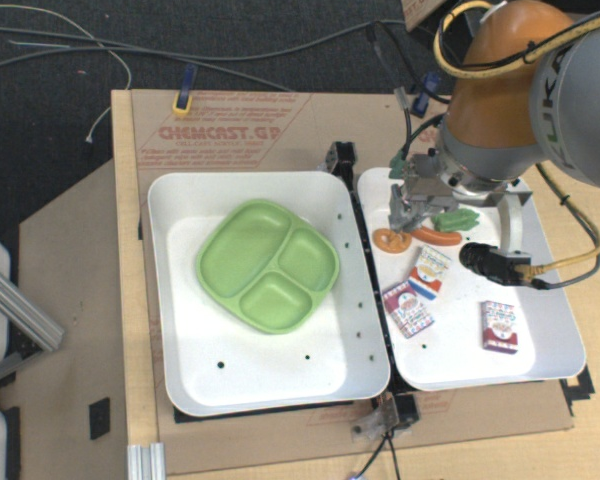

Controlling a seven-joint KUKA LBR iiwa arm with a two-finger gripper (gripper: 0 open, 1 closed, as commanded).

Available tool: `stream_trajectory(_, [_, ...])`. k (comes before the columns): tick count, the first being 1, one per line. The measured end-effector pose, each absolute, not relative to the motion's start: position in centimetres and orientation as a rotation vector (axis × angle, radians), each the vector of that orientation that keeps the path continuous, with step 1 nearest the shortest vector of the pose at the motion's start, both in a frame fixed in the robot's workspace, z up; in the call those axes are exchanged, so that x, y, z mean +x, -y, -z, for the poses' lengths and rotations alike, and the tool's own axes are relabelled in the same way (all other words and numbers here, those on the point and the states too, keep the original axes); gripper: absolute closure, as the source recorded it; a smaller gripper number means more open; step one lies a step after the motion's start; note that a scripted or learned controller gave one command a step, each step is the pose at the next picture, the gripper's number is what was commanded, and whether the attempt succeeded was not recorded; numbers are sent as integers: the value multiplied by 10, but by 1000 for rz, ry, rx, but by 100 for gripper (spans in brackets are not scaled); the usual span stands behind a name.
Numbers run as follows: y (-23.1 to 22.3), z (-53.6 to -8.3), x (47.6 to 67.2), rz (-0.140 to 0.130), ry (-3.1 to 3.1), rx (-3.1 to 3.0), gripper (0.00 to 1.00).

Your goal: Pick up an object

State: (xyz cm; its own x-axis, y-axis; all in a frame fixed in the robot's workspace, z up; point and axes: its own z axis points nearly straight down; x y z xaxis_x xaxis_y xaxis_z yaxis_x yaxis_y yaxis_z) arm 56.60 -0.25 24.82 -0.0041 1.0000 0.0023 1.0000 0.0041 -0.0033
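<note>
My gripper hangs low over the upper left part of the right bin. Just under it lies a small orange ring-shaped piece. An orange toy carrot with a green top lies right beside the gripper, partly hidden by the wrist. Nothing shows as held. A small white, red and blue box rests below the carrot.
Two red card packs lie in the right bin, one near its left wall and one toward the right. A black part with a yellow cable sticks out over the bin. The left bin holds a green divided plate.
</note>
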Motion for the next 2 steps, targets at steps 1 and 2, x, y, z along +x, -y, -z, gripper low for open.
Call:
stream_trajectory(1, [-51, -241, 538, -3, 2223, -2212, 100])
stream_trajectory(2, [-91, -231, 524, -3, 2223, -2214, 100])
